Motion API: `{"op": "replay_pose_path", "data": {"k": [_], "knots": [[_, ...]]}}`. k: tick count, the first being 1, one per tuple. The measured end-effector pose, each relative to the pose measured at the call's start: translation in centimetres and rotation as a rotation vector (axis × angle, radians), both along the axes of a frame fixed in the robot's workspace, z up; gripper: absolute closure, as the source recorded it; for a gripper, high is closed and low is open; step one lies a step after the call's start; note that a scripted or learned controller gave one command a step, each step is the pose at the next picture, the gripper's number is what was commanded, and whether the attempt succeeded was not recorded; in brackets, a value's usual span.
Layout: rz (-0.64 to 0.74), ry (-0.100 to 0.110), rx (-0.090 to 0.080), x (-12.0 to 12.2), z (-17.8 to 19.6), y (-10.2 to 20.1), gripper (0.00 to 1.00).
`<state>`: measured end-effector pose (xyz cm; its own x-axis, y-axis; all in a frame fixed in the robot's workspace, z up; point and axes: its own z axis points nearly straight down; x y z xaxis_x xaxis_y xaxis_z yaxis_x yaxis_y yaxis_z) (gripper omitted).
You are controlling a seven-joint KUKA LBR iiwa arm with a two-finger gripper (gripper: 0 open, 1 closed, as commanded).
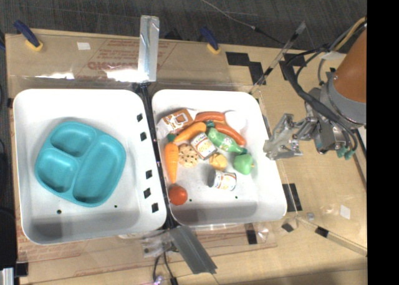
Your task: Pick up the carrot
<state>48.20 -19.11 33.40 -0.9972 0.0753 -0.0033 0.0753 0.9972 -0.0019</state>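
- Camera view: the claw (282, 142) hangs outside the right bin (265, 198), just past its right wall, over the counter (324, 252). Nothing sits between its fingers; whether they stand wide or narrow I cannot tell from here.
- Step in hand, as I judge it: the approach. The grasp is not yet begun.
- The carrot (171, 161) lies at the left side of the right bin, close to the left wall, long axis running roughly top to bottom in the frame, leafy end up.
- Next move calls for a reach leftward across the whole bin, then a descent with the fingers set across the carrot's narrow width.
- Risk: a red tomato (177, 194) lies just below the carrot's tip and a cookie (186, 156) just beside it on the right, so room for the fingers is tight.
- Right bin also holds a green pepper (243, 163), a small can (224, 180), hot dogs (211, 116) and small boxed items, clustered mid-bin.
- Left bin (25, 215) holds a teal divided plate (80, 163); its compartments look bare.
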Motion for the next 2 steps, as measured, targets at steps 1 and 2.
{"op": "replay_pose_path", "data": {"k": [1,2], "knots": [[0.115,0.0,-0.001,-0.42,0.94,-1.92,1.0],[0.268,0.001,0.0,-0.12,0.68,-1.83,1.0]]}}
